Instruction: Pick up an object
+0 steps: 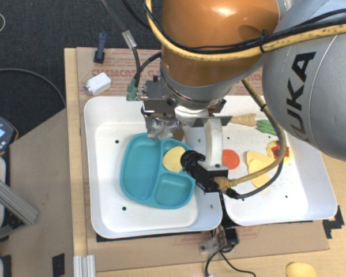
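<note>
In the left bin [99, 154] lies a teal divided plate [145, 175], with a pale yellow round piece [173, 157] in its upper right compartment. My gripper [160, 129] hangs just over the plate's far rim, low in the bin, and the big wrist above covers much of it. The right bin [312, 195] holds a red-orange disc [231, 158], yellow pieces [257, 166], a tan cone [244, 119] and a green item [266, 126].
A black unit [203, 175] with a yellow cable hangs off the wrist, over the ridge between the bins. A small white box [98, 83] and a blue item [100, 46] lie on the cardboard behind the left bin. A yellow object [300, 269] sits at the bottom right.
</note>
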Robot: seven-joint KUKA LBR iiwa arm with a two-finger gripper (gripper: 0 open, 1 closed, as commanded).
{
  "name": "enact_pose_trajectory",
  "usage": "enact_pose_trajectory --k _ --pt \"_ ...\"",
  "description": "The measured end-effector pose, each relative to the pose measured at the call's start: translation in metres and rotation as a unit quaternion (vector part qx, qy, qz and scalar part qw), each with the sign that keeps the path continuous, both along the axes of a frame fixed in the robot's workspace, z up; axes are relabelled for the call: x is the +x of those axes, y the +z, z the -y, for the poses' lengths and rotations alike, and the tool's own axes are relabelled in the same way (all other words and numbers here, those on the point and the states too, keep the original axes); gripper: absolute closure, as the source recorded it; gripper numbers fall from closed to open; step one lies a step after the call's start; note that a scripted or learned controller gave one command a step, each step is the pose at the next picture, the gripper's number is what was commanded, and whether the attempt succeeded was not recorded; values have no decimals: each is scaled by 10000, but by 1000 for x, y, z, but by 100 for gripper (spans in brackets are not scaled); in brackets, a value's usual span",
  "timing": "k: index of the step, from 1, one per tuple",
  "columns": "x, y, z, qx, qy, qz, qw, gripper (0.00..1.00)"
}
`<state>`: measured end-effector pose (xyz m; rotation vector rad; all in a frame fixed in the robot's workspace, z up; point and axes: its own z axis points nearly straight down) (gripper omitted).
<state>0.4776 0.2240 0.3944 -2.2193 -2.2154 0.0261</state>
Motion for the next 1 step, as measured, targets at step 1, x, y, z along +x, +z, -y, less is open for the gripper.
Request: enact_pose_trajectory --k 1 --pt "2 150 0 84 17 167 9998 100"
